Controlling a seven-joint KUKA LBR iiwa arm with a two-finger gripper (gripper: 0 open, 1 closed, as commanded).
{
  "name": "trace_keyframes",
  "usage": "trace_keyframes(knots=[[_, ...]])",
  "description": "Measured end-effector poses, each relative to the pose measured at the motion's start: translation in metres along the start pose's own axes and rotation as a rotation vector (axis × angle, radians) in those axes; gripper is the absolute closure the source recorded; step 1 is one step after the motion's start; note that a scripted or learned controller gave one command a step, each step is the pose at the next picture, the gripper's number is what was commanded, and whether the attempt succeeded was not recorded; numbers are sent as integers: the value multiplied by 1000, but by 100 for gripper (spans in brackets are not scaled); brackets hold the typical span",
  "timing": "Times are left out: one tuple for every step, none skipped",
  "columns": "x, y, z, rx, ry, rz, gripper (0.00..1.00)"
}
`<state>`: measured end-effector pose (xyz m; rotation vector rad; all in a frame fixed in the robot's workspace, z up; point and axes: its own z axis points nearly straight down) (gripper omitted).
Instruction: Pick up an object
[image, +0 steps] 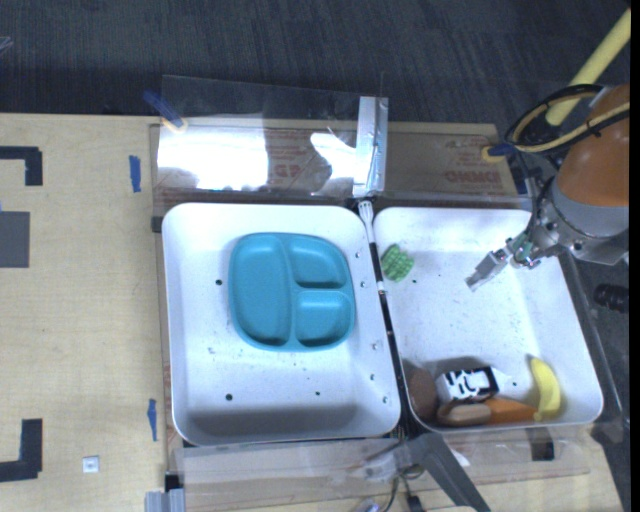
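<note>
— Where's the gripper (487, 268) at this moment?

— Over the right bin (455, 330), in its upper right part, the grey arm (590, 195) with its orange band reaching in across the bin's right rim. Nothing sits between the fingers, and from here I cannot tell whether the jaws stand apart or together.

— And the things to pick?

— A small green object (397, 262) lies near the right bin's left wall, high up, well apart from the gripper. Along the bottom edge a cluster is crowded together: a black-and-white item (468, 382), an orange piece (500, 409) below it, and a yellow banana (544, 386) in the lower right corner, close to the rim.

— Any open floor?

— The middle of the right bin is bare white. In the left bin (190, 330), a blue divided tray (292, 290) sits centrally, with white margin all round it.
</note>
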<state>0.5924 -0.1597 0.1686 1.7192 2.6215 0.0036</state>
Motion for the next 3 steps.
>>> trace_keyframes(knots=[[61,-98,36,9,6,319,0],[24,-65,66,7,2,653,0],[62,15,81,0,1,831,0]])
